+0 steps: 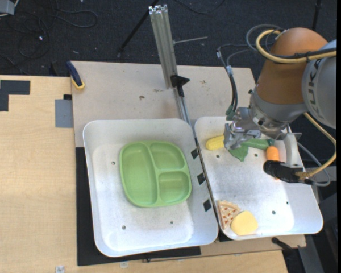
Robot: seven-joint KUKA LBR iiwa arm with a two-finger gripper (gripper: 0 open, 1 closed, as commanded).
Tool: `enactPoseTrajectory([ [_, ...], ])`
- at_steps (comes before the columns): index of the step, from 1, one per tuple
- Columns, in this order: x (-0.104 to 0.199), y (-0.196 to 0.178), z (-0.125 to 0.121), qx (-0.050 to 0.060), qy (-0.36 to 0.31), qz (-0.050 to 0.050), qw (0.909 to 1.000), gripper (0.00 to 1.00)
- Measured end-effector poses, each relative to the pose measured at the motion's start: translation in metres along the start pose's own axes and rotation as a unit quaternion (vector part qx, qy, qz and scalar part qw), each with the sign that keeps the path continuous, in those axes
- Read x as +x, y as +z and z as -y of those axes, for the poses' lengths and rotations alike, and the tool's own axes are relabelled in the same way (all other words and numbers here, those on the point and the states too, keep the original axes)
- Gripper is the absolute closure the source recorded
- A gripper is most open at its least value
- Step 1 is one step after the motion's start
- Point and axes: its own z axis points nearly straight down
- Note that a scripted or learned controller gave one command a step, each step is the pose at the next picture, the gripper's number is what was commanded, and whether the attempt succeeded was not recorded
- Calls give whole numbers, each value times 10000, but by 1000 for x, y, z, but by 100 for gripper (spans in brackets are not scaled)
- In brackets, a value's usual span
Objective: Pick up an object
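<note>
My gripper [237, 138] hangs low over the back of the right bin [273, 220], just above a green toy piece [247, 148] that ends in an orange tip [272, 153]. A yellow corn-like piece [215, 143] lies just left of the gripper. Whether anything sits between the fingers is hidden by the wrist. At the front of the right bin lie a waffle-patterned slice [227, 212] and a round yellow piece [244, 223].
The left bin [102, 220] holds a green divided plate [156, 173]. A metal post [165, 44] stands behind the bins. A black and orange cable fitting [279, 170] hangs beside the arm over the right bin.
</note>
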Motion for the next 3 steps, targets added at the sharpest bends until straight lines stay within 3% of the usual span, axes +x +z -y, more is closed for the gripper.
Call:
enactPoseTrajectory([
  [2,101,-5,36,1,-2,2,10000,100],
  [3,151,15,55,9,0,7,10000,100],
])
